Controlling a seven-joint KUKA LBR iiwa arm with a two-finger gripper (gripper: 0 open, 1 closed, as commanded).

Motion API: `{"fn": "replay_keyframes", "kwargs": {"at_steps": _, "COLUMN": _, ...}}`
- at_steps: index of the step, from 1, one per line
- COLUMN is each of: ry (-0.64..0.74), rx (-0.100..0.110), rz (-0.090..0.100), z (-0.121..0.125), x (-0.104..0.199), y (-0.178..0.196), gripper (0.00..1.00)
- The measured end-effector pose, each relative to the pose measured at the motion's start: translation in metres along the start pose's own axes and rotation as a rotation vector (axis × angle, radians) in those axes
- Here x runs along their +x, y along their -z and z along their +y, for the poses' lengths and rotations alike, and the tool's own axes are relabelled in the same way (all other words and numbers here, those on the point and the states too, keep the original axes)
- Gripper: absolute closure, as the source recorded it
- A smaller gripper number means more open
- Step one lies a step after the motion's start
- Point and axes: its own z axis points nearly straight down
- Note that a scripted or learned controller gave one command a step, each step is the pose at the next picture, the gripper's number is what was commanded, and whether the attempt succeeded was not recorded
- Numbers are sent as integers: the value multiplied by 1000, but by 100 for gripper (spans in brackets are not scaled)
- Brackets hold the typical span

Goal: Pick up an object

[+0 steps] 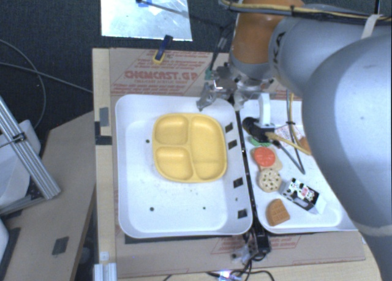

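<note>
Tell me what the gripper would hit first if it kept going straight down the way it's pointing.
Probably the back rim of the left bin, near the divide between the bins; the gripper hangs above that edge. Depth is hard to judge, so it might land just behind it.

The worktop (73,151) is pale tan. A sheet of brown cardboard (156,73) printed with red lettering lies flat on it, and the two shallow white bins sit side by side on that sheet, the left bin (131,169) touching the right bin (331,212) along their inner edges.
</note>
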Motion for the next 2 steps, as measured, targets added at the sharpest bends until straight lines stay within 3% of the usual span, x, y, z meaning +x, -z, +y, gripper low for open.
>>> {"fn": "replay_keyframes", "kwargs": {"at_steps": 1, "ry": -15, "rx": 1, "rz": -5, "z": 0, "x": -52, "y": 0, "gripper": 0}}
{"fn": "replay_keyframes", "kwargs": {"at_steps": 2, "ry": -9, "rx": -2, "rz": -4, "z": 1, "x": -49, "y": 11, "gripper": 100}}
